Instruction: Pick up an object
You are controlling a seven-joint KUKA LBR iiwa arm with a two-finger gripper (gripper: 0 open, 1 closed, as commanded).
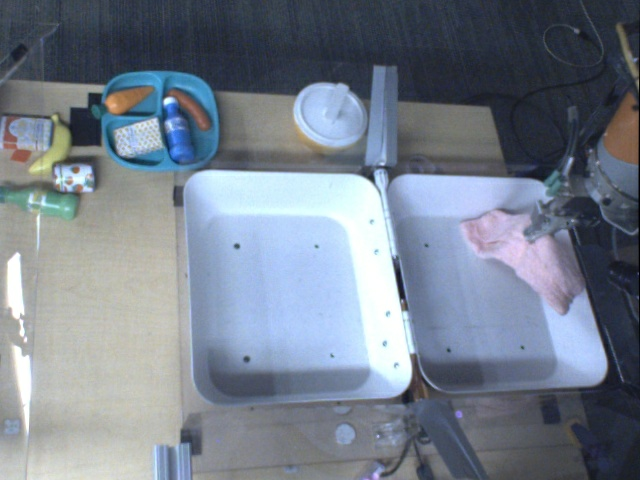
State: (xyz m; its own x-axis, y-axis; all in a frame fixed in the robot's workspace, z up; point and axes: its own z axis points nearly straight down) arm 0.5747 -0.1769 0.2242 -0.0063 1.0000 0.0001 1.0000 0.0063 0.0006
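Observation:
A crumpled pink cloth point(527, 254) lies in the right white bin point(470, 358), toward its far right side. My gripper point(547, 222) reaches in from the right edge and hangs just over the cloth's upper right corner, at or very close to the fabric. The grey arm with its orange band point(622, 138) stands above the bin's right rim.
The left white bin point(285, 368) sits beside the right one, with a metal divider post point(382, 118) behind the seam. Off to the back left are a blue tray of toy food point(160, 120), a white lidded cup point(330, 116), a banana, a can and a green bottle point(40, 202).

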